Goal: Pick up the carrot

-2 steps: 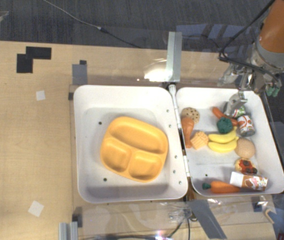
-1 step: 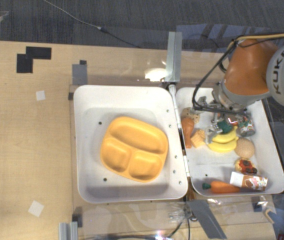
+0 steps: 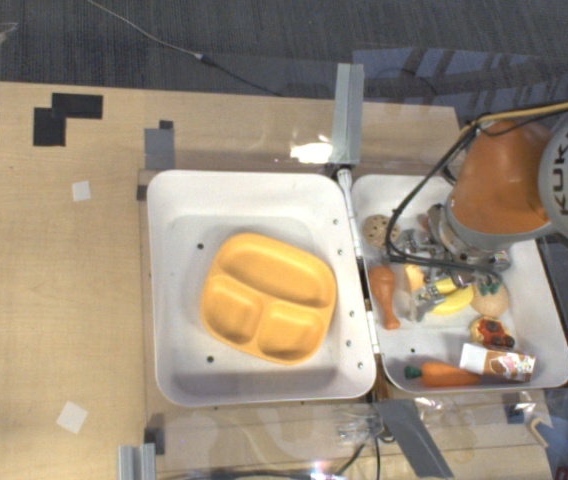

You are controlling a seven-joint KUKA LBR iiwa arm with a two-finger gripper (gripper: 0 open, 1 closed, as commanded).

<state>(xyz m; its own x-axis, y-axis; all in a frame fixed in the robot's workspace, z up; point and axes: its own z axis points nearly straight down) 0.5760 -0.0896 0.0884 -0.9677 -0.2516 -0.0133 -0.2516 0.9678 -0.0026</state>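
carrot at the front of the right bin, arm above the bin's middle

on the desk (image 3: 54,298), the left bin (image 3: 164,368) holds a yellow tray (image 3: 267,296); the carrot (image 3: 448,374), orange with a green tip pointing left, lies flat by the right bin's (image 3: 554,358) front wall, just beside a small carton (image 3: 498,362). the arm (image 3: 509,178) reaches down over a banana (image 3: 451,298); its jaws (image 3: 434,286) are too cluttered to tell whether apart or together.

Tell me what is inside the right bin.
In the right bin: the carrot along the near wall, a small packaged item beside it, a drumstick, a cookie and a banana. The arm covers the bin's middle, hiding whatever lies beneath.
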